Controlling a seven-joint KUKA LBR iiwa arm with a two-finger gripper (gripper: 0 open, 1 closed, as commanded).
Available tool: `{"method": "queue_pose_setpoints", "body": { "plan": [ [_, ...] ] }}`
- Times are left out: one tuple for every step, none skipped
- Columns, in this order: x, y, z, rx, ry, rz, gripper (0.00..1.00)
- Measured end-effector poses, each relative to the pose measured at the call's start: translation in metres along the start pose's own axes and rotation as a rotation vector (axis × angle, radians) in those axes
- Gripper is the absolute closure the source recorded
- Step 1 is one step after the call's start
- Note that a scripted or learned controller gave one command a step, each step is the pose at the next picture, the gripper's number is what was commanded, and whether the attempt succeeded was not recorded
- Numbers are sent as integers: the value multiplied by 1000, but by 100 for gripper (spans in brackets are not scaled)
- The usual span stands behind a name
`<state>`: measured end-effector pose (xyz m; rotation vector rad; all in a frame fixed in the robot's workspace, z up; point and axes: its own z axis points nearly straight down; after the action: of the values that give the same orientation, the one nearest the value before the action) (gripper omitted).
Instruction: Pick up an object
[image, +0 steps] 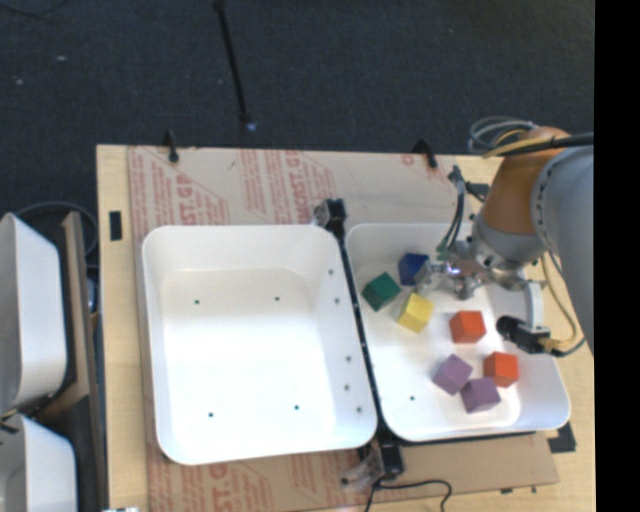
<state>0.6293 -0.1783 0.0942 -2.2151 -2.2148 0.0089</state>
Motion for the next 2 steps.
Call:
{"method": "queue_pose_setpoints", "body": {
  "plan": [
    [11,-64,-6,-10,-2,1,0],
    [39,-106,-5,-10,-2,0,0]
  ]
}}
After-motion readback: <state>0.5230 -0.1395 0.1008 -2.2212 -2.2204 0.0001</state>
